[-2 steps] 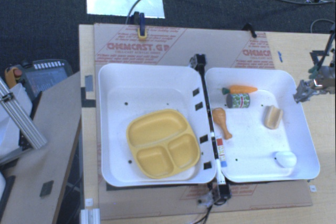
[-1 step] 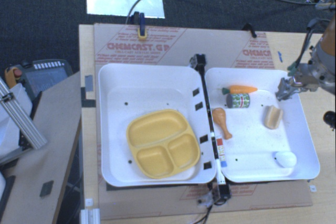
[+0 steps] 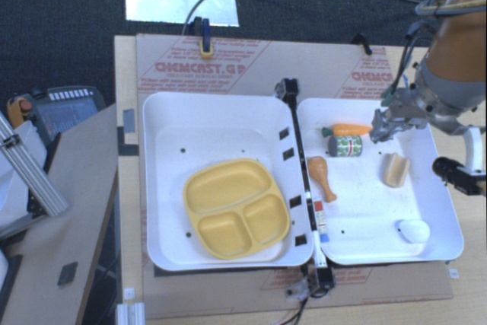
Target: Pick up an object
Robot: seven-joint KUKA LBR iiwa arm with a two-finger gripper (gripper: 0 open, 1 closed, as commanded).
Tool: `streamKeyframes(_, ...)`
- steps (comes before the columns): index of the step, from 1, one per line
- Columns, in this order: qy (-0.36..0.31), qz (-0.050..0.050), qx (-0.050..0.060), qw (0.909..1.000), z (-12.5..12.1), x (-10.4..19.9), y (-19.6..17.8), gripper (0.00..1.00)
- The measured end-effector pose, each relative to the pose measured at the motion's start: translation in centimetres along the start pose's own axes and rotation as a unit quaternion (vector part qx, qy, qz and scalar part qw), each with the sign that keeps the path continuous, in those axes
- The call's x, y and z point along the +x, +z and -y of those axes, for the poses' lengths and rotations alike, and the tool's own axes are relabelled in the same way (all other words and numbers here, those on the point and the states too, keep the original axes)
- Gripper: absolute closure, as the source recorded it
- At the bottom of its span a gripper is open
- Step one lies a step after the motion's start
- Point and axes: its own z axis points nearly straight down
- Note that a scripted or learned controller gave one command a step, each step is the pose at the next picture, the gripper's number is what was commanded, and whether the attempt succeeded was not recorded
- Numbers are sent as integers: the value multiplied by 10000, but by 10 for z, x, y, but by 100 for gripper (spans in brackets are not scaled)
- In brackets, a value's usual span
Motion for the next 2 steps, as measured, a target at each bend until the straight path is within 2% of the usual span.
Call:
streamKeyframes(1, -3, -2, 0, 10000, -3, 57, -1, 100)
streamKeyframes(2, 0, -4, 8, 10000, -2, 112, 20, 100)
